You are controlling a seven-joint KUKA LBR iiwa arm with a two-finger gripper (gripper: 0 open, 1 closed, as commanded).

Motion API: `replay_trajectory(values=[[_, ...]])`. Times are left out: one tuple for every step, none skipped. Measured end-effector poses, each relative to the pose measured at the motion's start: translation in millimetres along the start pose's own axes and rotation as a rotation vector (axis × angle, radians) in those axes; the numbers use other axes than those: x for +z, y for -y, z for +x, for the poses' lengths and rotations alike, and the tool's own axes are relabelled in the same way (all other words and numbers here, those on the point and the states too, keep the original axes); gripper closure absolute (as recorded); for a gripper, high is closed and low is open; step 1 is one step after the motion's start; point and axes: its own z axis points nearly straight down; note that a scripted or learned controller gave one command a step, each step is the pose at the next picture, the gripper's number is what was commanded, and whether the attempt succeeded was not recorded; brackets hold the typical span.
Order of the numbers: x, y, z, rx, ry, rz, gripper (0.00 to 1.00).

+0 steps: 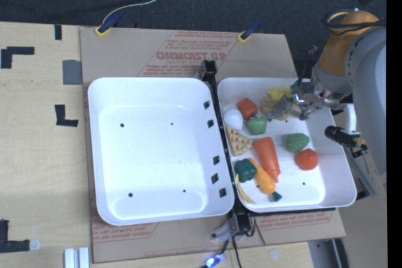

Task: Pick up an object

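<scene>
Gripper [294,103]: low over the far right part of the right bin [333,194], reaching in from the right; whether it is spread or closed, I cannot tell, since the tip is small and blurred against the toys

Under the tip: a yellow piece [277,94] and a dull brownish piece [276,108] lie right at it; contact with either is not clear, and nothing can be seen clamped

Nearest toys: green lump [256,125] and red block [247,107], just left of the tip, close to each other

Further out: white ball [233,117] and waffle wedge [237,141] by the bin's left wall; long red pepper [267,157] in the middle; green ball [298,142] and tomato [306,159] to the right; carrot [264,183] and dark green piece [245,169] near the front

Left bin [100,154]: white, beside the right one, sharing the middle edge

Step in hand: likely settling on something at the far end of the right bin

Doing it well: choose one toy standing apart from its neighbours, centre over it and go straight down, so that one side does not land on the next toy; the rounded pieces would probably roll out of a glancing pinch
</scene>
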Motion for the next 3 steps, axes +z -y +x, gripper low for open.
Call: replay_trajectory(values=[[-2,-12,43,0.015,0.004,-0.003,0.00],[-3,28,48,0.014,0.004,-0.026,0.00],[-1,-12,43,0.016,-0.005,0.005,0.00]])
